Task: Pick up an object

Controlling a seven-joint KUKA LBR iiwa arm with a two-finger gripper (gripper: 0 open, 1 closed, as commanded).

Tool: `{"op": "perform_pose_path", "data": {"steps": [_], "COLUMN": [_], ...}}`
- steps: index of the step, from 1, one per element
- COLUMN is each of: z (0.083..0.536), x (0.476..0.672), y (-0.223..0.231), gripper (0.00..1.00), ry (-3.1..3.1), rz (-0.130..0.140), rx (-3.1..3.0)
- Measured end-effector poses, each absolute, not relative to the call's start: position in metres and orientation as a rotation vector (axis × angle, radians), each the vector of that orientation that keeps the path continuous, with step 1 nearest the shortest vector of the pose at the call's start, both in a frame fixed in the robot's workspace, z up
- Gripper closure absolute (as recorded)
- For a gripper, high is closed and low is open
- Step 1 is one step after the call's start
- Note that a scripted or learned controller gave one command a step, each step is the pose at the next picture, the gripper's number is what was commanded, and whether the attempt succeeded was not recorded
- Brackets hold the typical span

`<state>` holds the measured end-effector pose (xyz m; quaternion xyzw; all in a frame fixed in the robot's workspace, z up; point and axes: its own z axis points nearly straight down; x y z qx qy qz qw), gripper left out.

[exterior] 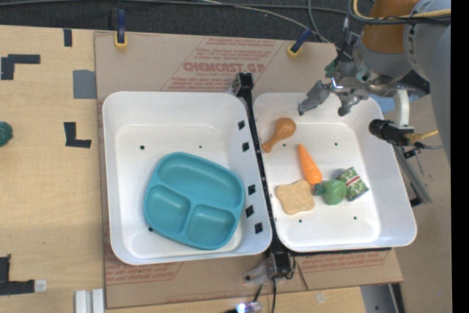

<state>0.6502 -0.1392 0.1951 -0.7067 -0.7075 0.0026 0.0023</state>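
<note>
Printed text: red lettering is showing on the cardboard sheet [212,66] lying under the two bins, above the left one. The large line is appearing to read "CHEMCAST GP"; the smaller red lines around it are staying too blurred to read. More red print is running along the sheet's lower edge, likewise illegible.
</note>
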Motion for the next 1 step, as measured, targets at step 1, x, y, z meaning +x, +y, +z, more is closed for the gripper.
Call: {"op": "perform_pose_path", "data": {"steps": [1], "z": [0.1308], "x": [0.6502], "y": [-0.1350], "gripper": [0.00], "ry": [-2.221], "rz": [0.008], "rx": [-2.216]}}
